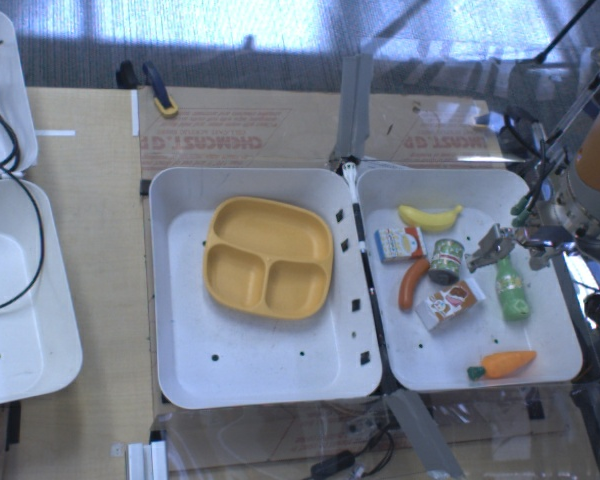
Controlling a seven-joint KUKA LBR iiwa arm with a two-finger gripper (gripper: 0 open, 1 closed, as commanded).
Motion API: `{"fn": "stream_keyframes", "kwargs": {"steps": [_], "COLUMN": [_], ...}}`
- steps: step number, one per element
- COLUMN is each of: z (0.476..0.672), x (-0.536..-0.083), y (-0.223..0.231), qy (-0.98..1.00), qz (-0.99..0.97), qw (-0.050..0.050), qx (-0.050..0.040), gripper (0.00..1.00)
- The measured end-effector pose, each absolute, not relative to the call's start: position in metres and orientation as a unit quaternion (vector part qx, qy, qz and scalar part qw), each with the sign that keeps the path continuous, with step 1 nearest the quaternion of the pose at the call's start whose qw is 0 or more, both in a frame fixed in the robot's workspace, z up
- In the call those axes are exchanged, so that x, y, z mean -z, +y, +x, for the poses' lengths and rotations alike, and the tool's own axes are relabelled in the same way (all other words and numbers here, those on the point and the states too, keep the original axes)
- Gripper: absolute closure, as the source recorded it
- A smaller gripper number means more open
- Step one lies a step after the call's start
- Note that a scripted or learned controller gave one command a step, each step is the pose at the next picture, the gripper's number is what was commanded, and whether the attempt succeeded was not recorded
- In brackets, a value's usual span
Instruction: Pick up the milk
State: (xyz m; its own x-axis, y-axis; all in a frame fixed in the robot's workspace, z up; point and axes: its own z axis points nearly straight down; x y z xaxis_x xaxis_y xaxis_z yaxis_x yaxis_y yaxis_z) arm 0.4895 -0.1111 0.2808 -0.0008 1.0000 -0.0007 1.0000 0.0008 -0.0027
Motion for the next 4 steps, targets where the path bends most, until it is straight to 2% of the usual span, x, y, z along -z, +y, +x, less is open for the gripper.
{"fn": "stream_keyframes", "kwargs": {"steps": [1,2,3,4], "z": [0.503,0.503,0.503,0.497], "x": [-0.125,-0.133,-0.133,-0.127], "y": [-0.126,-0.127,-0.127,-0.142], "qy": [-0.750,-0.748,-0.748,-0.829], "qz": [-0.662,-0.663,-0.663,-0.560], "qw": [0.001,0.001,0.001,0.001], "qx": [-0.0005,-0.0012,-0.0012,-0.0001], "gripper": [0.00,1.00,0.00,0.00]}}
